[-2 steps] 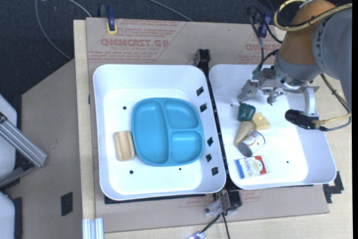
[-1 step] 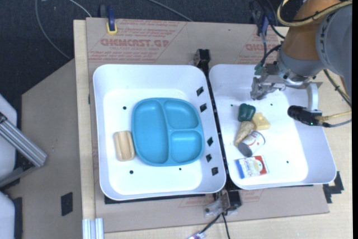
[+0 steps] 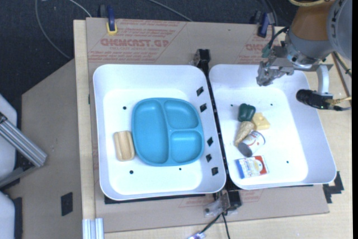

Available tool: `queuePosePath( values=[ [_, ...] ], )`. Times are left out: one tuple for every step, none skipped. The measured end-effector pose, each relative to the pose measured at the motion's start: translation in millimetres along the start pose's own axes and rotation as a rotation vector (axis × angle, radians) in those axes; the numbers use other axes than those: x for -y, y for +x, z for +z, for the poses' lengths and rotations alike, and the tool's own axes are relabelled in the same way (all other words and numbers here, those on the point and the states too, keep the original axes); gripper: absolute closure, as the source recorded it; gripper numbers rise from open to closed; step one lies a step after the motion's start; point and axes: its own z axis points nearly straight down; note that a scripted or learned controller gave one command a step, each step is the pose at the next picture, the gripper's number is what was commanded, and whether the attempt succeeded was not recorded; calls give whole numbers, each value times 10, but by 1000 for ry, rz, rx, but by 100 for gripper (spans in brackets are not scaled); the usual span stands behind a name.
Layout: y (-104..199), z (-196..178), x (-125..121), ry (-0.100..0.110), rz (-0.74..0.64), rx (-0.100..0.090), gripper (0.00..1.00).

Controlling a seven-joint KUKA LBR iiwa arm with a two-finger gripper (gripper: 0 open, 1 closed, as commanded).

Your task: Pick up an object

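The grey metal hand [image 3: 267, 76] hangs over the right glossy white bin [image 3: 313, 148]; I cannot tell its grip. Below it cluster a dark green lump [image 3: 245, 112], yellow wedge [image 3: 260, 121] and flat printed packet [image 3: 251, 167].

Left bin [image 3: 106, 120]: white plastic, smooth, faint sheen
Right bin [image 3: 313, 137]: same white plastic, smooth
Divided plate [image 3: 166, 130]: turquoise plastic, smooth, satin
Tan block [image 3: 123, 145]: looks like toy bread, matt, soft-looking surface
Bench board [image 3: 140, 36]: brown paper-faced sheet, matt, red print
Clamps [image 3: 111, 22]: blue and yellow plastic
Arm band [image 3: 324, 5]: orange, glossy
Gripper [image 3: 270, 71]: grey metal, dull
Floor [image 3: 33, 19]: dark carpet, rough
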Motion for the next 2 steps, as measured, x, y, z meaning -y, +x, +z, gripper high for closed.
queuePosePath(
  values=[
    [2, -279, -14, 3, 1, -1, 100],
    [548, -401, 142, 9, -2, -3, 100]
  ],
)
